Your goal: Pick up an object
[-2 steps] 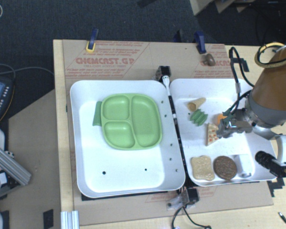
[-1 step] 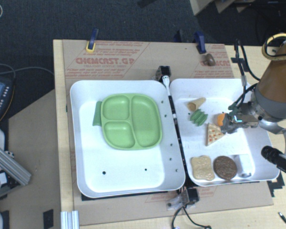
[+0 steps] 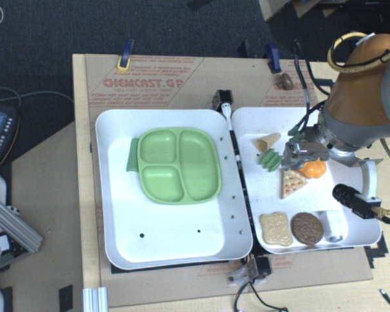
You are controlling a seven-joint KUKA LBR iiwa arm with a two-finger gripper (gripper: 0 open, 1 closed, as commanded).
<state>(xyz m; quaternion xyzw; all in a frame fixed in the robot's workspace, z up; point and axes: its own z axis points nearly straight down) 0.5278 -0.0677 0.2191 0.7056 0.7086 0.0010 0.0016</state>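
The gripper is down low in the right bin, close to the middle of it. Its fingers are small and dark from up here, so I cannot tell if they are open or closed, or if they hold anything. An orange ball sits just beside the gripper, on its near right side. A pizza slice lies right below the gripper, touching the ball or almost touching it. A green toy lies just left of the gripper, and a small tan wedge sits a bit above that. Near the front edge of the same bin are a slice of bread and a round brown cookie, side by side. The left bin holds a green plate with three sections.
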